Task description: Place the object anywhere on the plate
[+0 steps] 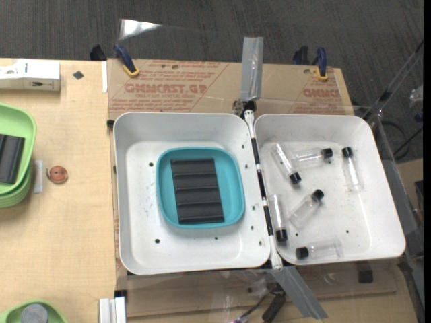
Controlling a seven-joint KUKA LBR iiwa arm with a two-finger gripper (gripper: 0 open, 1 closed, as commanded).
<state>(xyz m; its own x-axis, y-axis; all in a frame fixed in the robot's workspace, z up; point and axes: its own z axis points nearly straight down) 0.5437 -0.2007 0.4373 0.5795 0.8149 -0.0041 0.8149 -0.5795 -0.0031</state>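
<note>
Right bin: you've got six clear plastic vials with black caps scattered around, all lying flat, none on the plate.
Left bin: teal rounded-square plate carrying a black ribbed block.
Far cardboard: red print, partly readable, looks like "CHEMCAST".
</note>
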